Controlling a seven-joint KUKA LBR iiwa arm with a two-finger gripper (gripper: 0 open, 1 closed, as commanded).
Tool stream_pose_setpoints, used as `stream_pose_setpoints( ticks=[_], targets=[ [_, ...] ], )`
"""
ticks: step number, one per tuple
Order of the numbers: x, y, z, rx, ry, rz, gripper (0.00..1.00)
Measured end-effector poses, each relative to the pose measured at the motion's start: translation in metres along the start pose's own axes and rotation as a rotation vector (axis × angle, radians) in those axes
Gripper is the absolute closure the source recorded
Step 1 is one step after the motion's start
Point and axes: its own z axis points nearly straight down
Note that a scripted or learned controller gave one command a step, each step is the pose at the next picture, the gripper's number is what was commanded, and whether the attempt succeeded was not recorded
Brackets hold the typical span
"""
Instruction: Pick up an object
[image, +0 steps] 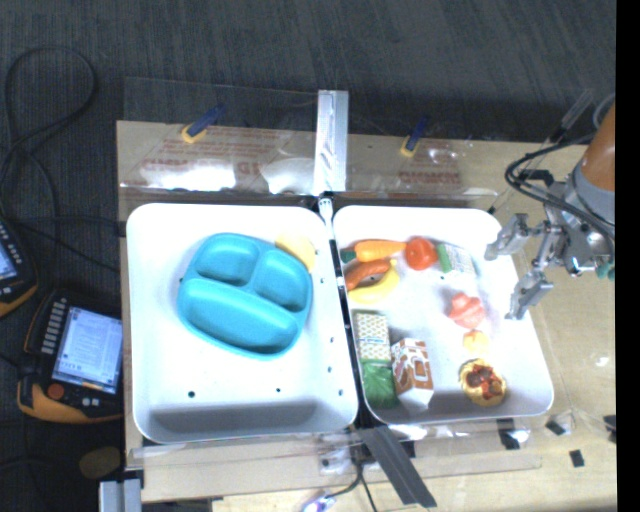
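Both bins look like smooth white plastic with a soft sheen, the left bin (150, 400) and the right bin (520, 350) alike. The blue divided tray (245, 292) is glossy plastic, catching pale highlights along its ridges. The toy foods read as shiny moulded plastic: the tomato (420, 253), the banana (368, 285) and the pink piece (465, 308). The small carton (412, 370) and the green-and-white box (371, 335) look like printed card. The bench (580, 400) is matt, pale wood. The gripper (530, 262) is dull grey metal. The floor (300, 40) looks like rough dark carpet.
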Motion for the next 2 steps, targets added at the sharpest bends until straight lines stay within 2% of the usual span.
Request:
stream_pose_setpoints(
  ticks=[1,2],
  targets=[
    [0.054,0.002,0.096,0.0,0.003,0.287,0.0],
    [0.063,-0.007,0.167,-0.004,-0.007,0.521,0.0]
  ],
)
